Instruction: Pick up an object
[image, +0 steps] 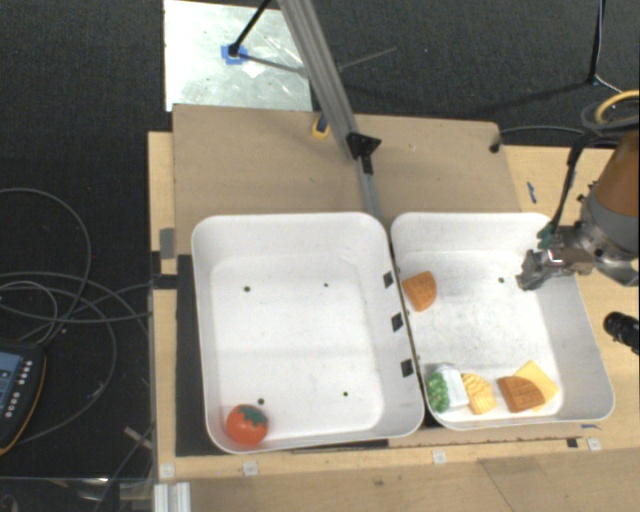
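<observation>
The gripper (533, 272) hangs over the right bin (560, 310) near its 2 o'clock corner, reaching in from the right; whether its fingers are spread or pressed together cannot be told from this view, and nothing shows between them. In that bin an orange bread-like piece (421, 291) lies at 9 o'clock by the left wall. Along the 6 o'clock edge sit a green-and-white item (443, 388), a yellow piece (479, 393), and an orange-and-yellow wedge (526, 387). A toy tomato (246, 424) rests in the left bin (290, 240) at its 7 o'clock corner.
</observation>
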